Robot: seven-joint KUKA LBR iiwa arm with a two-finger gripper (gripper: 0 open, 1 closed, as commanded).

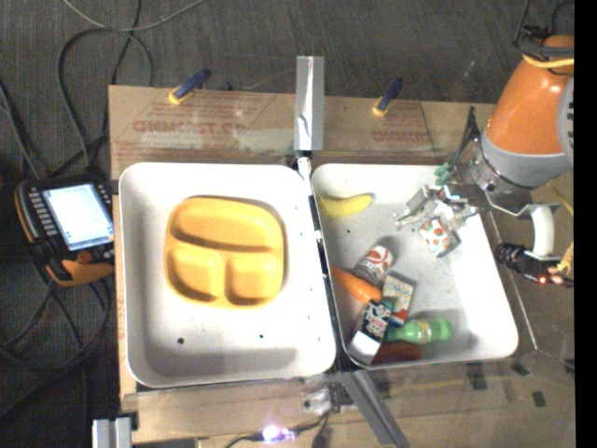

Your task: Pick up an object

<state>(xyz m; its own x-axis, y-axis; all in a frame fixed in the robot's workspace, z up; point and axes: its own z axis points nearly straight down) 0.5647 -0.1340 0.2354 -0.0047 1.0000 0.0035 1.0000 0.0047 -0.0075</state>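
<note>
My gripper (pixel 431 210) hangs over the upper right part of the right bin (pixel 494 315), with the grey and orange arm (pixel 527 119) coming in from the right. Just below it lies a small white and red object (pixel 440 239); I cannot tell whether the gripper touches it. A yellow banana (pixel 345 203) lies to its left, near the bin's top left corner. Lower down sit a red and white can (pixel 375 261), an orange carrot (pixel 354 286), a small carton (pixel 397 295), a black and white box (pixel 371 325) and a green bottle (pixel 425 329).
The left bin (pixel 149 343) holds a yellow compartment tray (pixel 226 250). A metal divider post (pixel 309 101) stands between the bins at the back. A handheld screen (pixel 73 215) and cables lie off the bench to the left.
</note>
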